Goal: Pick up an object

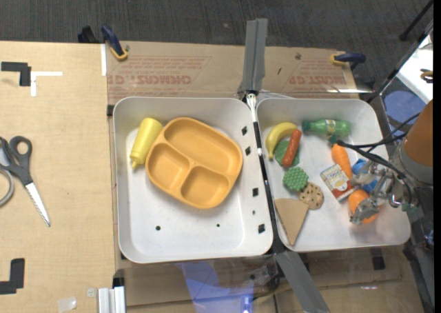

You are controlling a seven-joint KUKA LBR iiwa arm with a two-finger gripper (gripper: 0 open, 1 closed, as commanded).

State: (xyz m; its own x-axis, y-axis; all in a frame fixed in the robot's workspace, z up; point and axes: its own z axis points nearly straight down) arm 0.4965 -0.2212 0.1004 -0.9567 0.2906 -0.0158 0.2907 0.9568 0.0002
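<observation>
The right bin holds toy food: a banana, a red sausage, a green bottle, a carrot, a green round piece, a cookie, a tan wedge, a snack packet and a small orange fruit. My gripper is low in this bin's front right corner, right on the orange fruit and partly covering it. A small blue item lies just behind the gripper.
The left bin carries an orange divided plate and a yellow bottle at its back left. Scissors lie on the bench to the far left. Black cables run over the right bin's back right.
</observation>
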